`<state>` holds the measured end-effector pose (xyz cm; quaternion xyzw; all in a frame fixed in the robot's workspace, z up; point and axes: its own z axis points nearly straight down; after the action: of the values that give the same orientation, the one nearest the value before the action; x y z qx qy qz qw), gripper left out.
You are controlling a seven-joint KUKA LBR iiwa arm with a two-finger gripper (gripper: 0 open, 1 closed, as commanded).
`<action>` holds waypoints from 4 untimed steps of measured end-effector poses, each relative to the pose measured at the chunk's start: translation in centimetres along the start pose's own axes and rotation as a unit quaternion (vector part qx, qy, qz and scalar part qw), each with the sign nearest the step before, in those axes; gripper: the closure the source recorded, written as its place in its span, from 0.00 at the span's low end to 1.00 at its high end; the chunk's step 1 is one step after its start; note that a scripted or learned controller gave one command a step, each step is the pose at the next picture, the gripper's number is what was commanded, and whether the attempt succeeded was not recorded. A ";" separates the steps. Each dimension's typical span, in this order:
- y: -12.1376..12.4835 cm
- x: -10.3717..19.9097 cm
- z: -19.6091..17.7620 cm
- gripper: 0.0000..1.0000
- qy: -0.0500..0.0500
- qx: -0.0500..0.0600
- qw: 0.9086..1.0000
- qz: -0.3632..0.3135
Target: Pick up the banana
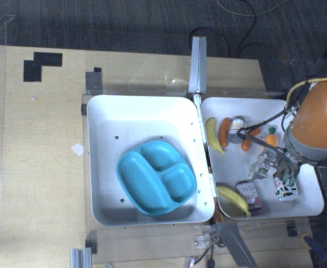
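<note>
Two bananas lie in the right bin (314,205). One banana (211,135), yellow-green, lies along the bin's left wall near the back. The other banana (233,200), bright yellow, lies in the front left corner. My gripper (272,169) hangs below the orange-banded wrist (320,121) over the middle right of this bin. It is to the right of both bananas and touches neither. Nothing shows between its jaws.
An orange-red sausage-shaped toy (224,133) lies right beside the back banana, with a metallic object (237,128) next to it. A dark small box (247,192) touches the front banana. A patterned white box (286,188) sits under the gripper. The left bin (102,149) holds a blue divided plate (157,176).
</note>
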<state>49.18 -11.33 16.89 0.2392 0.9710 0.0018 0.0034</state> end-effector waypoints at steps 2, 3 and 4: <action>6.3 -1.3 -1.4 0.00 0.001 0.002 0.987 0.159; 2.3 1.2 1.6 0.00 0.002 0.002 1.000 -0.018; 0.2 0.3 -0.6 0.00 -0.001 0.001 0.995 -0.102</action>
<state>49.01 -11.00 17.52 0.1387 0.9903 0.0003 0.0040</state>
